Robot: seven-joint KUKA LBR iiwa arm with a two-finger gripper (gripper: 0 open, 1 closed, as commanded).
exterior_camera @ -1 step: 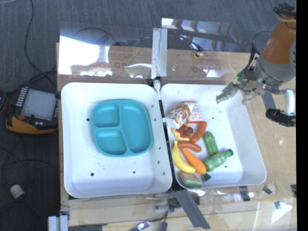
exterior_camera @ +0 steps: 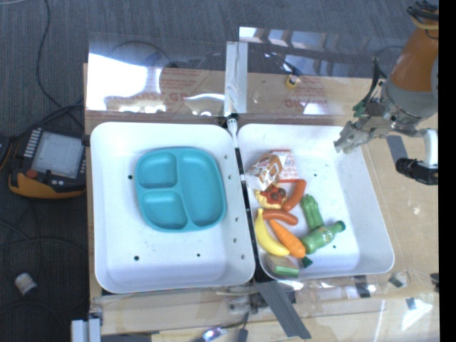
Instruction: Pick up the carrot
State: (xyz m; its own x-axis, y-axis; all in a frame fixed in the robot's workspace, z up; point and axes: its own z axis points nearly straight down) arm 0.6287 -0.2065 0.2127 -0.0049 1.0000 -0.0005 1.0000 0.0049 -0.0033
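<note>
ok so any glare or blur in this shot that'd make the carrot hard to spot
In the camera view, strong glare washes the clear panels behind both bins; the carrot sits in even light in the right bin, soft but readable among the crowded toy food; the gripper at the bin's far edge looks slightly blurred.

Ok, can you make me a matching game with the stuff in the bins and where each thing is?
Things:
1. turquoise plastic divided plate
2. orange toy carrot
3. yellow toy banana
4. grey metal claw

Places:
A. lying between the banana and the green toy bottle
B. above the right bin's upper right part, away from the food
C. in the middle of the left white bin
D. near the left wall of the right white bin, just left of the carrot

Pairs: 1-C, 2-A, 3-D, 4-B
</note>
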